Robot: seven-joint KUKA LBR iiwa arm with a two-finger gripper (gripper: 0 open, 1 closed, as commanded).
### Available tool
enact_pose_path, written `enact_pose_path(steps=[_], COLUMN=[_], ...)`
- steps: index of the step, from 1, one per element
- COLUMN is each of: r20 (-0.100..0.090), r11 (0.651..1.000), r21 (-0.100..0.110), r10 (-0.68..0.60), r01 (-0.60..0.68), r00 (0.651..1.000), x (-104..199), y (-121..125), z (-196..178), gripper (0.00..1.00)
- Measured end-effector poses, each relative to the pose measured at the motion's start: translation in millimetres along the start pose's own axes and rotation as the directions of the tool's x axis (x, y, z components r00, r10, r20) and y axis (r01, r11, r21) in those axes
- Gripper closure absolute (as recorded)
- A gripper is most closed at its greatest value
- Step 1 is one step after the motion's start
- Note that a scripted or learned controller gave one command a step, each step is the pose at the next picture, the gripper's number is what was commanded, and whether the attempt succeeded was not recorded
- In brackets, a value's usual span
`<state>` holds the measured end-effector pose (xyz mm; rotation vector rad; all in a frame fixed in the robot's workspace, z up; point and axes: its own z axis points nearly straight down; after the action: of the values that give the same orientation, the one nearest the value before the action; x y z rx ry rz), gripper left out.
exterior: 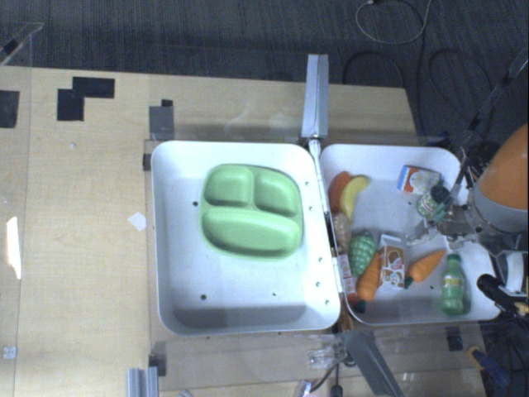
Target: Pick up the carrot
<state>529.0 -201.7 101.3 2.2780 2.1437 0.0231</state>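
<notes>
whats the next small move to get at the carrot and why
Probably ease the gripper down and a little toward the left bin, onto the carrot. It seems to sit just above and right of the carrot, which lies free on the right bin floor beside the green bottle.

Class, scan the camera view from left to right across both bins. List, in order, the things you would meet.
Green divided plate → banana → green bumpy fruit → small picture box → carrot → green bottle.
</notes>
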Motion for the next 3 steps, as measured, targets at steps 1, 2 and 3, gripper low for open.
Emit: enact_pose_path(steps=[1, 2, 3], r20=[0.000, 0.001, 0.002], r11=[1.000, 1.000, 0.950], r21=[-0.006, -0.006, 0.005], r10=[-0.005, -0.005, -0.314], r01=[0.005, 0.005, 0.314], r00=[1.000, 1.000, 0.950], x=[1, 1, -1], y=[3, 3, -15], z=[-12, -12, 11], gripper=[1.00, 0.00, 0.00])
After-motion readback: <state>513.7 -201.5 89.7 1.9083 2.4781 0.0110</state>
